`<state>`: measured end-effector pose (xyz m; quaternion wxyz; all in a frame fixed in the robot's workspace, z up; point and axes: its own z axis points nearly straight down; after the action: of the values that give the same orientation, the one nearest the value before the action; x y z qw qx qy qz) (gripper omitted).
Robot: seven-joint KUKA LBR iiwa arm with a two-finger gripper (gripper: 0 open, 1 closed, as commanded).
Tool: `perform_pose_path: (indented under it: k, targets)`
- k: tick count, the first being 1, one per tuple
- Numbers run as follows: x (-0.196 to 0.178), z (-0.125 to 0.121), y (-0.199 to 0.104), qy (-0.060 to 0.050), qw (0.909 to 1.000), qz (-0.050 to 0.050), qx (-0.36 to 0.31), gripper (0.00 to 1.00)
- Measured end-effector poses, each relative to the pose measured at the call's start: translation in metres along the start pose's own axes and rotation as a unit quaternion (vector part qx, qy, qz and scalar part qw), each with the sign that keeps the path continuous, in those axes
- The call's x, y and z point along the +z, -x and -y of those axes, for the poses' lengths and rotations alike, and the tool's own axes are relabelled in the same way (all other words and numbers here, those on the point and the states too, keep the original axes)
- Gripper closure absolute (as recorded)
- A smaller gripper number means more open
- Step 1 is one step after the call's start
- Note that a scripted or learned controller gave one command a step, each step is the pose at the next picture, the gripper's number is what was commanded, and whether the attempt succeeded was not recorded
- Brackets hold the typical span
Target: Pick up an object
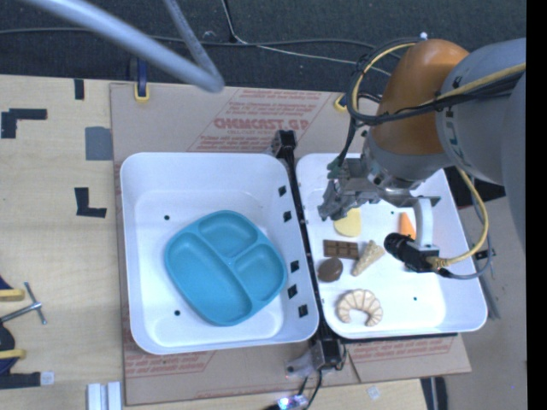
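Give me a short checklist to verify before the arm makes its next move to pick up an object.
1. Gripper is above the right bin: ok.
2. A target lies near it, the pale yellow piece: ok.
3. Nothing already held between the fingers: cannot tell.
4. Neighbours stand apart from the target, chocolate bar just below it: ok.
5. Croissant and orange piece are out of the way: ok.
6. Blue divided plate sits in the left bin: ok.
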<state>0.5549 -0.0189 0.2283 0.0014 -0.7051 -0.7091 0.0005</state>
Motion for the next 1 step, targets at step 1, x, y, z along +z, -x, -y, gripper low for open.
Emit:
perform_pose_path:
  k: [1]
  targets:
    - [0.0079, 0.0054, -0.0579, 0.0, 1.0, 0.0, -0.001, 1.0]
